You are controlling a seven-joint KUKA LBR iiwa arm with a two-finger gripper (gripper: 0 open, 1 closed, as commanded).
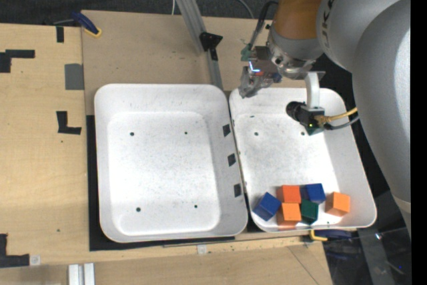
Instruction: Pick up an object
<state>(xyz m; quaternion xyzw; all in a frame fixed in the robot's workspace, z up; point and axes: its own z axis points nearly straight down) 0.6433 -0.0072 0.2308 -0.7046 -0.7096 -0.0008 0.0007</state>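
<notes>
Tool (250, 87) at right bin's (333, 143) far-left corner, jaw state unclear; blocks (300, 202) cluster at near edge, well apart.

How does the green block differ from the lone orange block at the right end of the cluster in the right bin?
The small green cube is dark, while the lone orange cube is bright. The green cube sits packed among neighbours, against another orange cube and a blue cube; the lone orange cube stands slightly apart on the right. Both look like similar-sized cubes lying near the front wall of the shallow white right bin.
</notes>
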